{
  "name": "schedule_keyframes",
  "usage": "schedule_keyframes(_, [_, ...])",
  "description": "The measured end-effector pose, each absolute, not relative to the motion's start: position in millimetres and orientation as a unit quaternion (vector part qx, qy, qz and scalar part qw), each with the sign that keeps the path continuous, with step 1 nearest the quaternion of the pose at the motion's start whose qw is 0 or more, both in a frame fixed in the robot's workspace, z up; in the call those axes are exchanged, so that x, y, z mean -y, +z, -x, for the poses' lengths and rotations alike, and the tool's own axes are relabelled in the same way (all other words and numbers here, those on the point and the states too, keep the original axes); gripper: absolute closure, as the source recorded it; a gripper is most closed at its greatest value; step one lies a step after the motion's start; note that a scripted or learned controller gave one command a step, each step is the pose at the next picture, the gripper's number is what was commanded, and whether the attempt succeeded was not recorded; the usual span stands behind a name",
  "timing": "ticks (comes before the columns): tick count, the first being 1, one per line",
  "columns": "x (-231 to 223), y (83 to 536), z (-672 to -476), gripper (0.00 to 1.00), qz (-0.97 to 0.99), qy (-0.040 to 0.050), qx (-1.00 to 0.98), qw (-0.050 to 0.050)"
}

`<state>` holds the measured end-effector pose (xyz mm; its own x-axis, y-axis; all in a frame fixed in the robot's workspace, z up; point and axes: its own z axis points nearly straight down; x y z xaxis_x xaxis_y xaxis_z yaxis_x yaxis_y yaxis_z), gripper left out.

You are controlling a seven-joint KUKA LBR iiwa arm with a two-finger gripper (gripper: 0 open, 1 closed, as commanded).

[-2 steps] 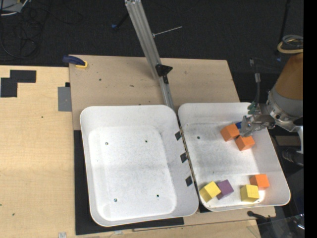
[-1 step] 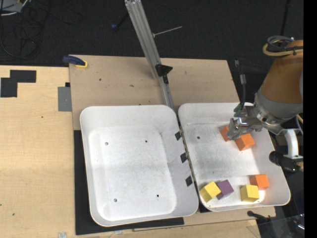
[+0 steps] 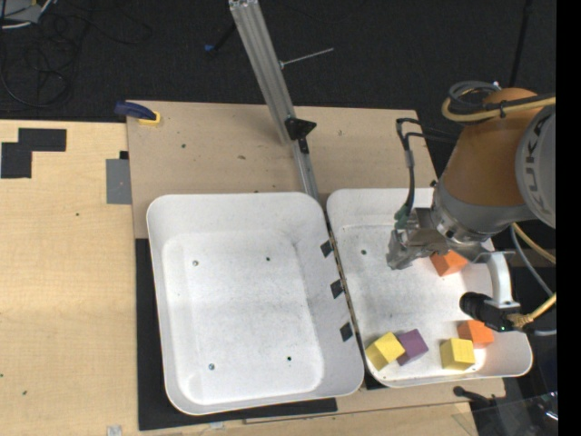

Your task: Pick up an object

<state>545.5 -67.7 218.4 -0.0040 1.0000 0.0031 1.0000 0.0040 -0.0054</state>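
My gripper [image 3: 401, 252] hangs low over the middle of the right bin [image 3: 363, 212], under the orange wrist band. An orange block [image 3: 447, 263] lies just to its right, partly hidden by the arm. Near the bin's front edge a yellow block [image 3: 385, 349] touches a purple block [image 3: 413, 343]. A second yellow block [image 3: 457, 353] sits further right, with another orange block [image 3: 478, 333] behind it. No block shows between the fingers.
The left bin [image 3: 182, 234] lies beside the right one, with black clips [image 3: 335, 288] along their shared edge. A slanted aluminium bar [image 3: 272, 80] rises behind the bins. Cables and a black fitting [image 3: 481, 309] crowd the right bin's right edge.
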Motion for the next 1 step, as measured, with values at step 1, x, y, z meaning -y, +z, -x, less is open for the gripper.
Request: schedule_keyframes(1, [12.1, 211.7, -537.3, 1.0, 0.705, 0.0008, 0.709, 0.003])
